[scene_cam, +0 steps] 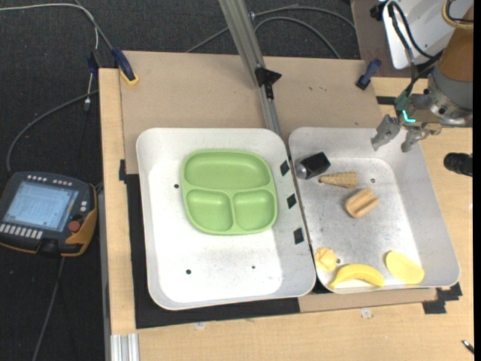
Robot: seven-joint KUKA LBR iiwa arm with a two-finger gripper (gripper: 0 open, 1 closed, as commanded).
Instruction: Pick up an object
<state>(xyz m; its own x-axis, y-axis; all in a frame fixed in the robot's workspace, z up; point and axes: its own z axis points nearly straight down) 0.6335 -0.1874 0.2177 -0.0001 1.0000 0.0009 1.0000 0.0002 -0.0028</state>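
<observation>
Above the far corner of the right bin (pixel 428 194), the gripper (pixel 398 135) has wide jaws holding nothing, so it may grab only air.

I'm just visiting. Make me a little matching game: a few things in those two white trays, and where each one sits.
Things:
1. green divided plate
2. banana
3. black-handled scoop
4. gripper

Places:
A. near edge of the right bin
B. over the right bin's far right corner
C. middle of the left bin
D. far left part of the right bin

Pairs: 1-C, 2-A, 3-D, 4-B
</observation>
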